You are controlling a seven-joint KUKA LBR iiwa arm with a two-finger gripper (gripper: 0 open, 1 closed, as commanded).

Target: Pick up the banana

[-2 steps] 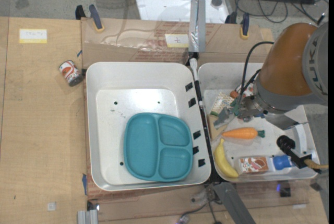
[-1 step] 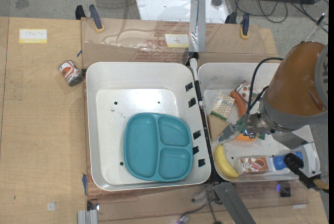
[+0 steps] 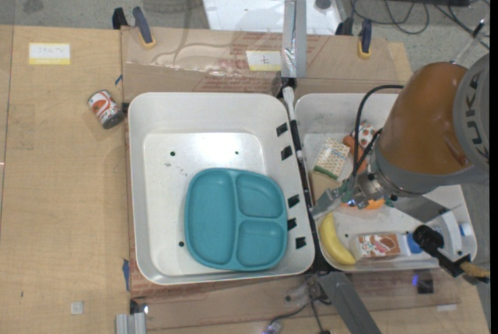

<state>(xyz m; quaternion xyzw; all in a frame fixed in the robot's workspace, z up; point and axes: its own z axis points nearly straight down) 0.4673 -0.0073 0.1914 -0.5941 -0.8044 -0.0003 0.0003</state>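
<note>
The yellow banana (image 3: 334,240) lies at the front left corner of the right bin (image 3: 311,130), curved along the bin's left wall. My gripper (image 3: 348,195) hangs low over that bin, just above and slightly right of the banana's upper end. The grey arm with its orange band (image 3: 432,122) covers the middle of the bin. Nothing yellow shows at the gripper, and the banana rests on the bin floor.
Beside the banana lies a white and red carton (image 3: 381,245). A pale waffle-like piece (image 3: 333,157) sits further back, with small orange and blue items (image 3: 366,203) under the wrist. The left bin (image 3: 148,169) holds a teal divided plate (image 3: 236,219). A small can (image 3: 103,107) lies on the bench at left.
</note>
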